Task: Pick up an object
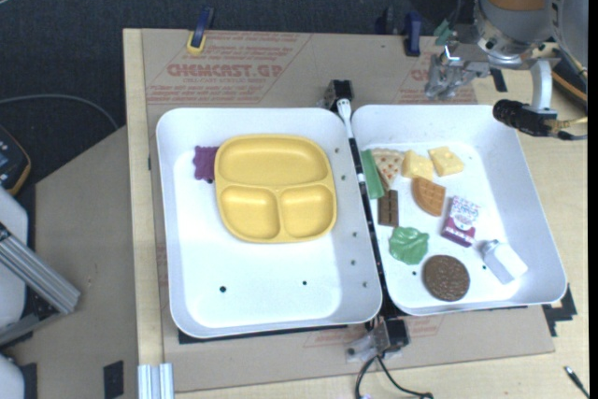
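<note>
1. Gripper (447, 75) above desk behind right bin (533, 201); finger state unclear, can't tell.
2. Right bin: cheese wedge (446, 161), cookie (446, 277), green toy (407, 245).
3. Left bin (187, 276): yellow divided tray (276, 187).

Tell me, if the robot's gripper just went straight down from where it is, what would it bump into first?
Probably the brown cardboard board, just behind the right bin. The gripper hangs there, not above the toys, though depth is hard to judge.
</note>
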Robot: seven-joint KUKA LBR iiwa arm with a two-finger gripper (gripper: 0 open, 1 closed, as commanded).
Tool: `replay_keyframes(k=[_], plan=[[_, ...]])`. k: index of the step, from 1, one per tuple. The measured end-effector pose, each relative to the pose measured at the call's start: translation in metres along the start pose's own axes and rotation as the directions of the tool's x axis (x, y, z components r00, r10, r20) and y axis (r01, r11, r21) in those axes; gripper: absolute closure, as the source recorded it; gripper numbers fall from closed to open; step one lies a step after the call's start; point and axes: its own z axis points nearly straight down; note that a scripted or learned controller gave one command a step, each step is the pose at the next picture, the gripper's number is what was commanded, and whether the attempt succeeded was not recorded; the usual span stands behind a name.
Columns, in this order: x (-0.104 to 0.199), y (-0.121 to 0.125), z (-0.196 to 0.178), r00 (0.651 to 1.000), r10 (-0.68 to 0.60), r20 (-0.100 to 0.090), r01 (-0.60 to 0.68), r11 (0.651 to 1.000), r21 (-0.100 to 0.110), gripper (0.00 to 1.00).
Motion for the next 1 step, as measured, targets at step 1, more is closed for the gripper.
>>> replay_keyframes(k=[1], plan=[[0.0350,-0.0337,-0.0097,1.000,-0.001,-0.003,0.001,1.000,0.009,1.00]])
